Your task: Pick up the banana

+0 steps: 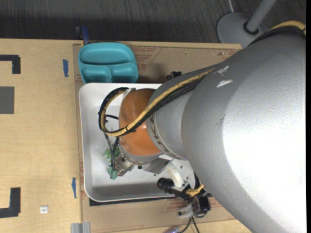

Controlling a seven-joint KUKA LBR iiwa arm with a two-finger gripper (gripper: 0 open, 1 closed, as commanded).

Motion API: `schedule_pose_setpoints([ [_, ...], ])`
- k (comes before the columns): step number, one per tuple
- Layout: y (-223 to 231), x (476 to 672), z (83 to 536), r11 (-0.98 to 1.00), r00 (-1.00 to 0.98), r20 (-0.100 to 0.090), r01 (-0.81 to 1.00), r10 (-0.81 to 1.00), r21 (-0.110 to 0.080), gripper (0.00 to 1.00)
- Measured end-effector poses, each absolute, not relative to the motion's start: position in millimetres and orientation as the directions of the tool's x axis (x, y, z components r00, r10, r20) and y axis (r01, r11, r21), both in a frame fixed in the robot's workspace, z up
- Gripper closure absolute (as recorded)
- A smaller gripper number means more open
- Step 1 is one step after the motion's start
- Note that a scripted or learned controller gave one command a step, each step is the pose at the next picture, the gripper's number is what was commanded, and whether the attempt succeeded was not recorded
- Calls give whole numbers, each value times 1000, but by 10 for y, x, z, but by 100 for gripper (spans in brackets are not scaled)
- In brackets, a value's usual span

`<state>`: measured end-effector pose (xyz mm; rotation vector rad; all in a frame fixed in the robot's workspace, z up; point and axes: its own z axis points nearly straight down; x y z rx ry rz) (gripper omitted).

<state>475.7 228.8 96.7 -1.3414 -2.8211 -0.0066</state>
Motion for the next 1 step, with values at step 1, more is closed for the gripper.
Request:
schedule_pose_setpoints([
  [1,2291,4760,1064,632,-632,17,775,775,-2,100],
])
